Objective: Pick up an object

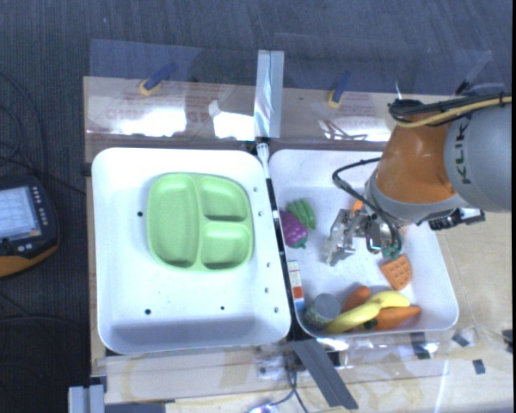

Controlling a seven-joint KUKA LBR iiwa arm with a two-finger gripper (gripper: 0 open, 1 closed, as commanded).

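The right bin (439, 256), a shallow white plastic tray, is the reference. The gripper (348, 239) hangs over its middle; whether it is open or closed cannot be told. A smooth yellow banana (365, 312) lies toward the near wall, long axis along that wall. A waffled orange piece (397, 272) sits just right of the gripper. A purple item (293, 228) lies left.

Dark blue-grey carpet floor (241, 11) around a light wooden bench (486, 269). Clear plastic panels (271, 93) upright along the bench's far edge, catching bright glare. Handheld control pendant (13, 222) with lit screen on the floor at left, black cables (17, 119) trailing nearby.
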